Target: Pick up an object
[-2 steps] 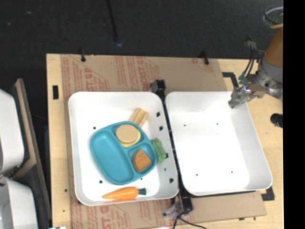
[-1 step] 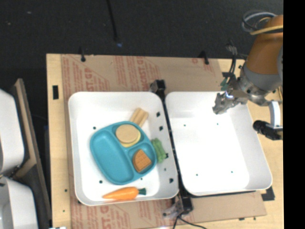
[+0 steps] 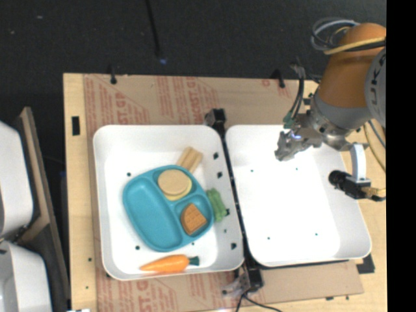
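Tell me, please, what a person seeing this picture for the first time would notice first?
Probably the blue divided tray in the left bin, holding a round cracker and a brown biscuit. An orange carrot lies near that bin's front edge. The gripper hangs over the right bin's back part.

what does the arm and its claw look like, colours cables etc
The arm is a rounded grey body with a broad orange band above the wrist. Thin dark cables run down its side, and pale looped cabling sits at its top. The claw is a small grey metal piece at its tip.
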You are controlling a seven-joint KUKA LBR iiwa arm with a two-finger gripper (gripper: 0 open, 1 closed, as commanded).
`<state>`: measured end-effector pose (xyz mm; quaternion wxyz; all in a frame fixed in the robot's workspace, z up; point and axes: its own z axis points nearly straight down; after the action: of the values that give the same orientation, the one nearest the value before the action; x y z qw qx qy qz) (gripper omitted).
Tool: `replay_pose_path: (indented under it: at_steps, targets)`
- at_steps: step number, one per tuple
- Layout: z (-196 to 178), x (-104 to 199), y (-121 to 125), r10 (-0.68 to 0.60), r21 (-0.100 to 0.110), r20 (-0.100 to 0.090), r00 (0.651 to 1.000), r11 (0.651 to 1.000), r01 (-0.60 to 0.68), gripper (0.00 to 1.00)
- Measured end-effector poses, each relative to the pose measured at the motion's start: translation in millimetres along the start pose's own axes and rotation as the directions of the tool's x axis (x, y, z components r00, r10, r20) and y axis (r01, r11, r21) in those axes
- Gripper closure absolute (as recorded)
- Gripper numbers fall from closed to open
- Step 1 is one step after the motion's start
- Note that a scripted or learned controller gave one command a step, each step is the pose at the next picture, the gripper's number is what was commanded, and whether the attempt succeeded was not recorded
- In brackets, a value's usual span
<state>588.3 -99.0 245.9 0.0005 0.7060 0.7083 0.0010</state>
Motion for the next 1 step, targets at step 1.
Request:
replay_pose_path:
  at_steps: [1]
  targets:
    - [-1.8, 50.7, -2.6, 0.000, 0.001, 0.000, 1.000, 1.000, 0.000, 1.00]
